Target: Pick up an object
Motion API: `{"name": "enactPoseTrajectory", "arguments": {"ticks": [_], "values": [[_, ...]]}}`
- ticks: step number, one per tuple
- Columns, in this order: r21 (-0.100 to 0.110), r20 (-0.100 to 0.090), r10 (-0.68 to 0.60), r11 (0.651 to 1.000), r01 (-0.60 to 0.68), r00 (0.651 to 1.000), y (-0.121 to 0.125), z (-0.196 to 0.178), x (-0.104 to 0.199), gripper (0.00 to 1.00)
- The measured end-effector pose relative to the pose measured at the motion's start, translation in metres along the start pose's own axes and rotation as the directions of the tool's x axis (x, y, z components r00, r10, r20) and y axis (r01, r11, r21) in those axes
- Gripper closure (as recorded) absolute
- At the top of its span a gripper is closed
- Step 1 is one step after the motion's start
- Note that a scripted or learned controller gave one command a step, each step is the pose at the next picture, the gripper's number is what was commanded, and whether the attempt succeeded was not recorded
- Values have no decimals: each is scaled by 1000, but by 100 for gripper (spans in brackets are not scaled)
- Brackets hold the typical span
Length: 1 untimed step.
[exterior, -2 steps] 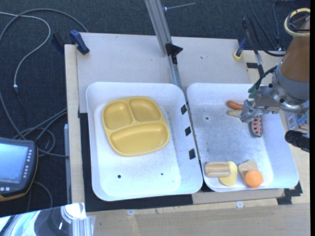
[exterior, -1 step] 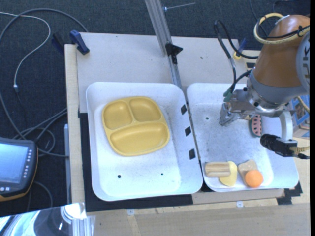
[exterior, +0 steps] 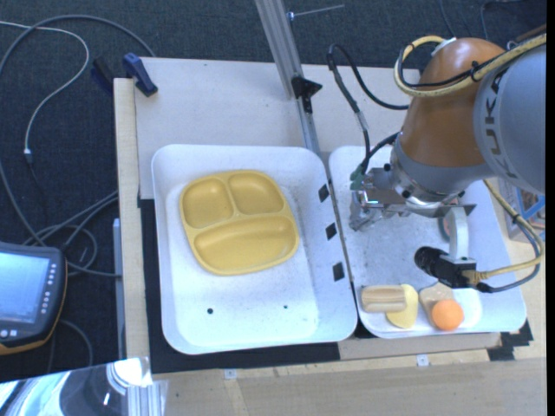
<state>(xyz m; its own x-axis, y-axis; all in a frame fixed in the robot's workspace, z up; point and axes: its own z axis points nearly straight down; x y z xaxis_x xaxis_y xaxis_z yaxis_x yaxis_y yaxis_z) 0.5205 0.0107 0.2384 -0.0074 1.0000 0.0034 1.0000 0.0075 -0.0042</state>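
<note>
Nearest the camera, at the near edge of the right bin (exterior: 381, 258), lie a tan block (exterior: 382, 298), a pale yellow wedge (exterior: 403, 317) and an orange ball (exterior: 447, 315), huddled together and touching. They look like light toy food, smooth and likely slippery; I judge the block easiest, taken across its short sides. My gripper (exterior: 368, 204) hangs over the bin's far left part, well apart from them. How wide it stands I cannot tell. A yellow divided plate (exterior: 238, 221) sits in the left bin (exterior: 260, 328).

Arm (exterior: 451, 111) reaching in from right — claw (exterior: 362, 211) low, pointing down.
</note>
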Motion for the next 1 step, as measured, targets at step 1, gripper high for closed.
{"name": "enactPoseTrajectory", "arguments": {"ticks": [1], "values": [[-5,0,0,1000,0,1000,-6,-8,50,100]]}}
